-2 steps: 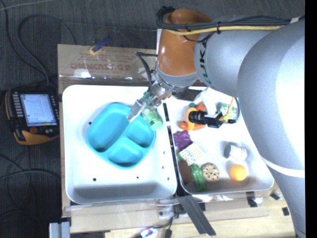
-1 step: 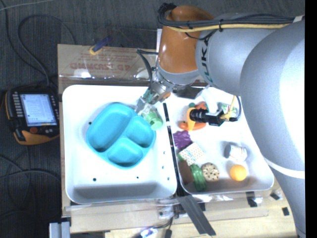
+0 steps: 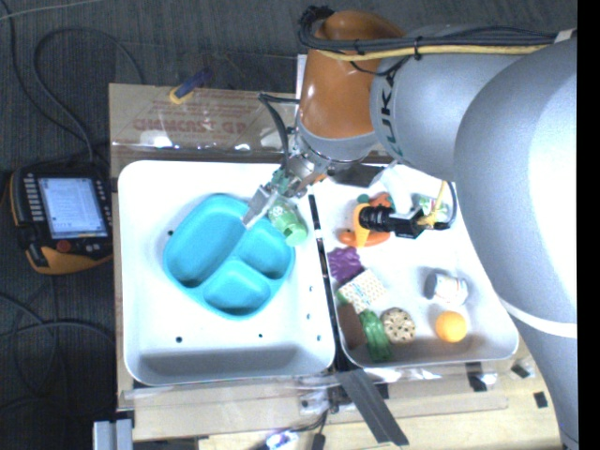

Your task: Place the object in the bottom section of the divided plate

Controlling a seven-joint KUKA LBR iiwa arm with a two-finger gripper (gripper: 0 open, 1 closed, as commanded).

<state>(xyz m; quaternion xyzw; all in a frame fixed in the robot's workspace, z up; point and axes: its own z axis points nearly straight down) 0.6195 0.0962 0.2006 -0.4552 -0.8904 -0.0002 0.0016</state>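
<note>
Near edge: bench [image 3: 234,403] rim and the front wall of the left bin [image 3: 150,345] sit closest to me.
Divided plate: blue divided plate [image 3: 230,256] lies in the left bin; its bottom section [image 3: 234,293] has nothing in it that I can see.
Pincer: pincer [image 3: 272,200] hangs over the plate's upper right rim, tilted down-left; whether it's spread or pressed together, I can't tell from here.
Object: pale green object [image 3: 288,221] sits right at the pincer tips, touching the plate's right edge. Pinched or just beside? Can't say.
Handling guess: looks small, light, smooth plastic, likely slippery; I'd take it across its middle.
Right bin: right bin [image 3: 487,345] is crowded with an orange ball [image 3: 452,326], a cookie [image 3: 398,324], a purple piece [image 3: 344,263], a green toy [image 3: 375,337].
In the way: plate ridges and the wall between bins; the clutter lies well apart.
</note>
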